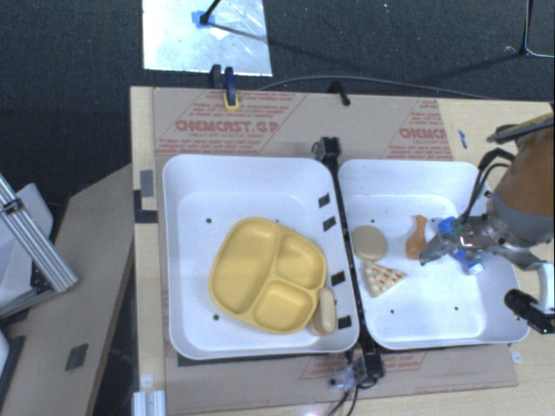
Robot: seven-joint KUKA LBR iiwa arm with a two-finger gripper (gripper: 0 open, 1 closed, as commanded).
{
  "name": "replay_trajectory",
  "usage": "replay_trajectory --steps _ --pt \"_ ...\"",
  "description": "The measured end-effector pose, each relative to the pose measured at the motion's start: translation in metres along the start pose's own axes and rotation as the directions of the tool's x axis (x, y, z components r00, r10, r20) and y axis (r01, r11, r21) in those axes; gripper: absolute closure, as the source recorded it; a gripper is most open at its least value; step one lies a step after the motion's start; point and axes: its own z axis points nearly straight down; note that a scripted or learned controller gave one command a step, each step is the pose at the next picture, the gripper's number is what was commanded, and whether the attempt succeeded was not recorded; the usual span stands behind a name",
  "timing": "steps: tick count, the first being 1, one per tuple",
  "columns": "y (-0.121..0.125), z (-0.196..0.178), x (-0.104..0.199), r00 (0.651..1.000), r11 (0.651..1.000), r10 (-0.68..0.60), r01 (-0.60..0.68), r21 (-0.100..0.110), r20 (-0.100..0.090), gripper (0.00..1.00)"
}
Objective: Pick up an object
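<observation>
The arm is at the approach step of the pick: nothing can be seen between its fingers, and the objects lie on the floor of the right bin (408,185). The gripper (431,256) sits at the right of the frame, low over that bin, just below the orange drumstick-shaped piece (418,237). Whether its fingers are spread or pressed together cannot be told, since the tips blur into the blue fittings and the bin floor. Left of it lie a round tan disc (370,242) and, touching the disc's lower edge, a pizza-slice toy (381,277). The left bin (251,176) holds a yellow divided plate (267,274) with a pale oblong piece (325,310) at its lower right rim. The next move probably calls for centring on the drumstick piece and closing. The arm (529,189) enters from the right edge, wrist bent down and pointing left
</observation>
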Motion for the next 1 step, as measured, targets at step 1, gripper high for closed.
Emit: replay_trajectory --steps 1 --pt "0.0061 0.0465 -0.0058 1.000 1.000 0.000 0.000 0.001 0.000 0.00"
